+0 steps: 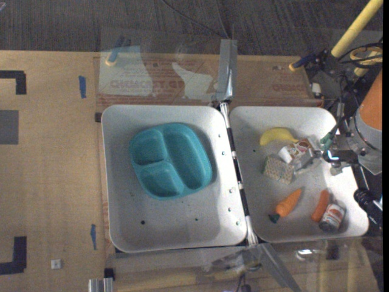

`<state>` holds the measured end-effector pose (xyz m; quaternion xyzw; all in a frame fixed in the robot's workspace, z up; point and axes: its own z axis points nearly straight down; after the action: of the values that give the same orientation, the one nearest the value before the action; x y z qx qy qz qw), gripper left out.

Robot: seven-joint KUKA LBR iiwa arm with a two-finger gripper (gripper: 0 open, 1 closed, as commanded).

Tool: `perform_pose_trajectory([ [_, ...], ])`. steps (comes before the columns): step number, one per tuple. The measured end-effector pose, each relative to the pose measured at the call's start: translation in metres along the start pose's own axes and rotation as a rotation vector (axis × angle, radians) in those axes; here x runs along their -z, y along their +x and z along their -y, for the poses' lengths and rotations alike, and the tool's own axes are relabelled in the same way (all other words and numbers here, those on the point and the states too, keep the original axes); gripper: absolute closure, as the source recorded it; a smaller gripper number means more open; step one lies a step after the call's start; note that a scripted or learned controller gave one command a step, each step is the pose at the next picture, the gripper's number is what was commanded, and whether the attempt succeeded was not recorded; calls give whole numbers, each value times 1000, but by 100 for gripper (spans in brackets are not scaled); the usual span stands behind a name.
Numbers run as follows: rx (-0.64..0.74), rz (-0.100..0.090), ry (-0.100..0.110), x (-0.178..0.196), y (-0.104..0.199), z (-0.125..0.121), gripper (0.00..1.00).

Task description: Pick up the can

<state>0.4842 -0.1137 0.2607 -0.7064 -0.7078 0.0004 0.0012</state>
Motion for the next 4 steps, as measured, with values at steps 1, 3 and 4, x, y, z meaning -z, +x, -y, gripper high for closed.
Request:
perform_pose_trajectory([
  [1, -92, 0, -1, -74, -86, 0, 0],
  [3, -53, 2, -5, -167, -58, -106, 0],
  [4, 1, 1, -2, -160, -57, -101, 0],
])
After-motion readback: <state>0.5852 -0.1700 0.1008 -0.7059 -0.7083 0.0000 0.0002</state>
